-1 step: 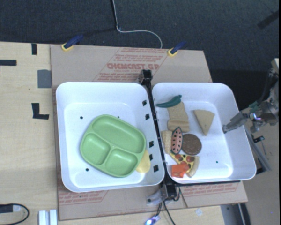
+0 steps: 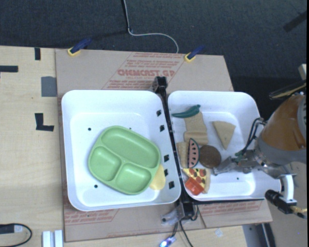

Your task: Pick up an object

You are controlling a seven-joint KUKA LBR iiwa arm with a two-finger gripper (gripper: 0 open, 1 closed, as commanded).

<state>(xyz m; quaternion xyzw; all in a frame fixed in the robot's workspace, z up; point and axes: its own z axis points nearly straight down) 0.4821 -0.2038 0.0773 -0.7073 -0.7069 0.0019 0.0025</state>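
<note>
The grey two-finger gripper [image 2: 220, 167] reaches low into the right white plastic bin [image 2: 245, 103], beside the round brown cookie [image 2: 210, 156] at the bin's near left. Its jaw state I cannot tell. Crowded toy foods risk a glancing, failed grasp.

Right bin contents: a teal pepper-shaped toy [image 2: 187, 111] at the upper left; a tan bread-like slab [image 2: 195, 130] below it; a tan wedge [image 2: 224, 133] to its right; a watermelon slice [image 2: 192, 154] standing on edge; a round brown disc [image 2: 210, 156] beside it; a pizza-slice toy [image 2: 196, 179] by the lower left corner.
</note>
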